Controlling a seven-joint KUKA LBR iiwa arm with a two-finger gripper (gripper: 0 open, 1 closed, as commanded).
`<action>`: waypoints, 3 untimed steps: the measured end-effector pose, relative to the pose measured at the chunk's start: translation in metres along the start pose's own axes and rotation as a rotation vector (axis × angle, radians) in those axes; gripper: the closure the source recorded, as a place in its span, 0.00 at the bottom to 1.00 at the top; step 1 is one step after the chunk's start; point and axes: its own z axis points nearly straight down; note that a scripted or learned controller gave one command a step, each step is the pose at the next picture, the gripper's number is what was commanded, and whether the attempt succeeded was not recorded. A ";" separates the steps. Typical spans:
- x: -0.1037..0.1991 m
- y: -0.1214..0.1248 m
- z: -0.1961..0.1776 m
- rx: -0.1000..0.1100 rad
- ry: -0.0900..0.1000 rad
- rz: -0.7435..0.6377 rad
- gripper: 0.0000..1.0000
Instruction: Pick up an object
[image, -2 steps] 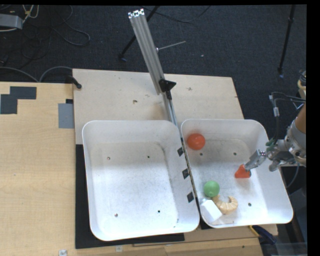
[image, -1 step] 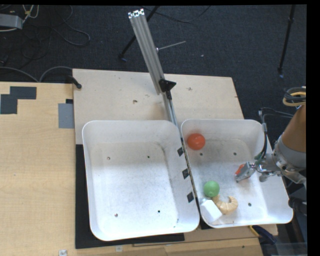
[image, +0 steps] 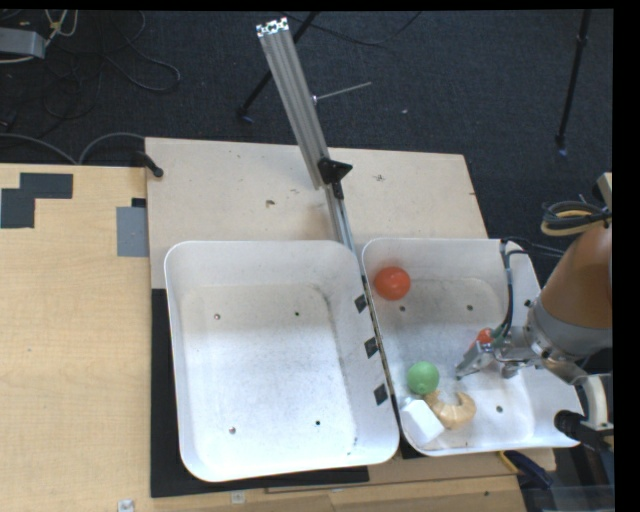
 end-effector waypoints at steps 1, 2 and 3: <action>-0.002 0.000 -0.013 -0.003 -0.001 0.006 1.00; -0.012 0.004 -0.069 -0.011 -0.005 0.004 1.00; -0.013 0.004 -0.122 -0.012 -0.005 -0.001 1.00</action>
